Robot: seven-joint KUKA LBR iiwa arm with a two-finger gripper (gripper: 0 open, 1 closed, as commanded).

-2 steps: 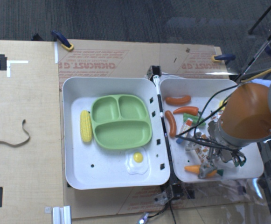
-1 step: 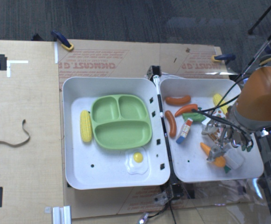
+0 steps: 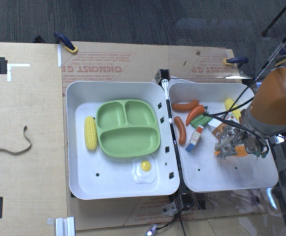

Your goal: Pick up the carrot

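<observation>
Two bins on desk; claw (image 3: pixel 227 146) low in right bin (image 3: pixel 231 181) over orange carrot (image 3: pixel 240 151), its state untellable, risked nudging nearby glue stick (image 3: pixel 194 139) instead.

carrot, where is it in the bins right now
The carrot lies in the right bin, near its left side, between two sausages and above a glue stick.

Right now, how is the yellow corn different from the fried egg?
The yellow corn cob is long, bumpy and all yellow; the white fried egg toy is flat with a yellow middle. The corn lies left of the green divided plate; the egg lies below it. Both share the left white bin.
</observation>
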